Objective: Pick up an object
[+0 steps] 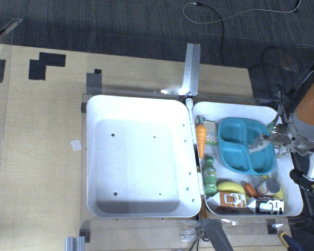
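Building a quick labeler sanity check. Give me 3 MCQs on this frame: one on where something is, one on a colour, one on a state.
1. Where does the carrot lie?
A. Along the right bin's left wall
B. In the middle of the left bin
C. On the bench outside both bins

2. What colour is the divided tray?
A. Red
B. Blue
C. Yellow

3. How does the green bottle sit?
A. Lying in the right bin, untouched by the arm
B. Lifted above the bins
C. Standing in the left bin

Answers:
1. A: it lies lengthwise against the wall of the right bin next to the left bin.
2. B: both its compartments are teal-blue.
3. A: it lies beside the banana, apart from the gripper at the tray's right side.
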You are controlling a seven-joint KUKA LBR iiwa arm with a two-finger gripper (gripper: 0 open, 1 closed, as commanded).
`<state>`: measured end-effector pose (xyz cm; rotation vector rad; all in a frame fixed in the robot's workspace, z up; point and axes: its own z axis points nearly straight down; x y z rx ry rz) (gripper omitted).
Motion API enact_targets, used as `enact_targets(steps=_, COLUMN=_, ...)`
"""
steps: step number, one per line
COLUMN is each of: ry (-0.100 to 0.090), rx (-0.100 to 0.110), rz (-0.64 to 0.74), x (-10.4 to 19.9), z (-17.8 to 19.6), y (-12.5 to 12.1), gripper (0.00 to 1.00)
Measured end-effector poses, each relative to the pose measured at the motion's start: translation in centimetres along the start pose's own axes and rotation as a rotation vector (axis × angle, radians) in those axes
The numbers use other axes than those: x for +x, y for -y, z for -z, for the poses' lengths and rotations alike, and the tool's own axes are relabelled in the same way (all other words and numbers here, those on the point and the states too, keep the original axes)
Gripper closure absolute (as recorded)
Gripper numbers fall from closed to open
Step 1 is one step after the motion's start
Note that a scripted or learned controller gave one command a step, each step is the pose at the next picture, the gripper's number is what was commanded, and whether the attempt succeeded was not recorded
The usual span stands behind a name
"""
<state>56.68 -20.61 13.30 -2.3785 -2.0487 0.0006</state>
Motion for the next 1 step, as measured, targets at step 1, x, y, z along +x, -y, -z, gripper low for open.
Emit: enact_targets(steps=1, ry=0.001, rx=-0.011, rz=-0.017, x=2.30, z=-3.32, y=-3.39, gripper=0.00)
